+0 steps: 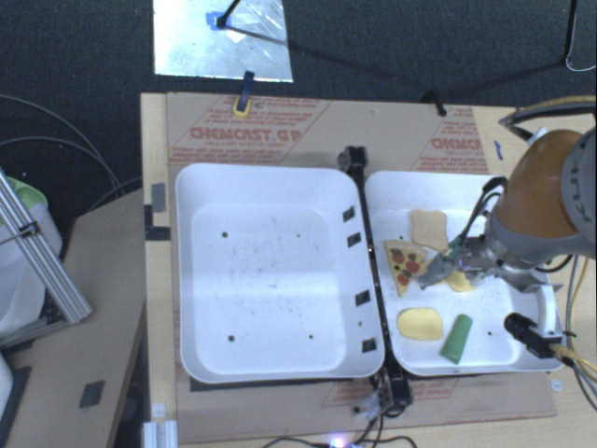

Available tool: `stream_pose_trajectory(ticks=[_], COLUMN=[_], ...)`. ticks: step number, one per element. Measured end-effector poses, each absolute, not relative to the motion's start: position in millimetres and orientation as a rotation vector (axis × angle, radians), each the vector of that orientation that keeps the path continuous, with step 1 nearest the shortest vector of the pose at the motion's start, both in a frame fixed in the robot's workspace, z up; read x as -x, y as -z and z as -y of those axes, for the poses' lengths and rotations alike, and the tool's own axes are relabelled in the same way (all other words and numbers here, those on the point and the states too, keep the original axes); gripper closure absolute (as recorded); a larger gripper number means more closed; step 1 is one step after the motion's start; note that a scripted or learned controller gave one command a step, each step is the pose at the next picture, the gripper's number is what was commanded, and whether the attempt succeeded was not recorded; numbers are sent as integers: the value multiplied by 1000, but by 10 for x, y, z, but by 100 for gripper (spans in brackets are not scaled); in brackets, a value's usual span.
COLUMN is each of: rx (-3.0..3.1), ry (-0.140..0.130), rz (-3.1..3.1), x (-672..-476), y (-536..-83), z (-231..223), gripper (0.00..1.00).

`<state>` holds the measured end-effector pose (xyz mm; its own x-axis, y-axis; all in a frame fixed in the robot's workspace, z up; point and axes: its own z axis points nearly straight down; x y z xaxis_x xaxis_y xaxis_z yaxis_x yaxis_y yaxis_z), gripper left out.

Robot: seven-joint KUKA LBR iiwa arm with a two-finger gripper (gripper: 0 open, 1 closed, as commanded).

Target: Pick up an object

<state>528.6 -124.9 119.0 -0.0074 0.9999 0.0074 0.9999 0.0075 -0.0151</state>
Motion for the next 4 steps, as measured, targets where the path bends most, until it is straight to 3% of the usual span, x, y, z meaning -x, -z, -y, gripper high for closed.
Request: stream_pose_trajectory(ticks=[1,2,3,4], rx=[2213,2221,2235,2218], ry=[5,8,25,21], rz=[2234,2229,2236,2241], x=[-5857,-5851,-5367,-5032], y=[-827,-965,-916,-3042], z=[807,839,1043,404], gripper=[0,100,100,100])
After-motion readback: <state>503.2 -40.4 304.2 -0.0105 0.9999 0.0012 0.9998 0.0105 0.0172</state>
